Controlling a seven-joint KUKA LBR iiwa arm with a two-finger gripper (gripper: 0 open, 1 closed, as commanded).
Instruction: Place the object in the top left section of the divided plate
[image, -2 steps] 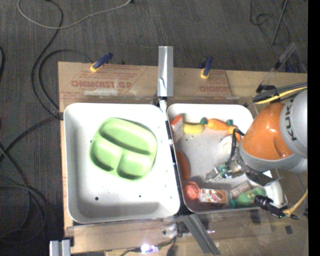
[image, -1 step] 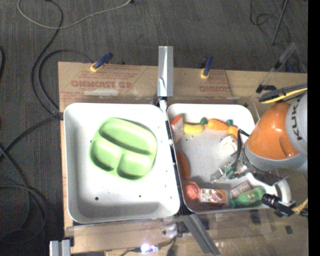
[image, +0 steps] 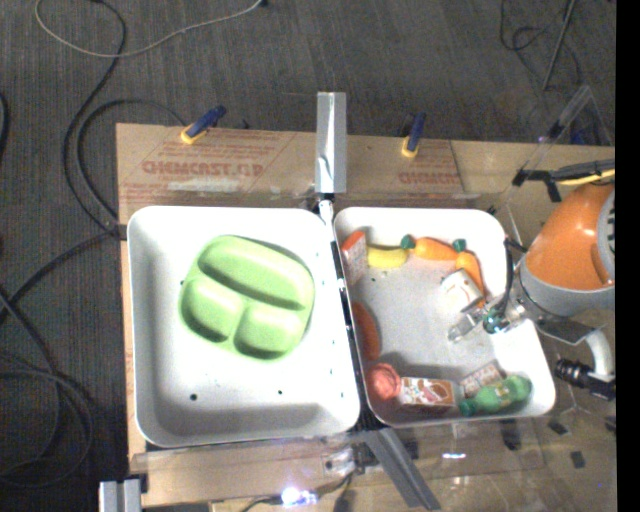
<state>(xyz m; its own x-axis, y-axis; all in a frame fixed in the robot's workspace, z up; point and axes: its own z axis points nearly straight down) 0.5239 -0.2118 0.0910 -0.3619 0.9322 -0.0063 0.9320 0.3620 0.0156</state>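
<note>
Divided plate: you see the green divided plate (image: 248, 296) lying in the left bin (image: 150, 400), at centre left of the frame, with one long section along its upper edge and two smaller ones below it.
Right bin: the right bin (image: 430, 345), at centre right of the frame, holds all the loose things.
Upper edge of that bin: an orange carrot-like toy (image: 440, 247) and a yellow piece (image: 388, 258) lie side by side.
Bin's left wall: a reddish-brown oval piece (image: 366, 330) rests against it.
Lower edge of that bin: a red round piece (image: 383, 381), a red-and-white packet (image: 428, 393) and a green toy (image: 496, 394) lie in a row.
White object: a small white object (image: 458, 287) lies right of the bin's middle, just above and left of the gripper.
Gripper: the gripper (image: 478, 322) hangs low over the right part of the right bin.
Fingers: you cannot tell whether they are open or closed, as the view is too small and glary there.
Tabletop: the brown tabletop (image: 240, 165) carries both bins.
</note>
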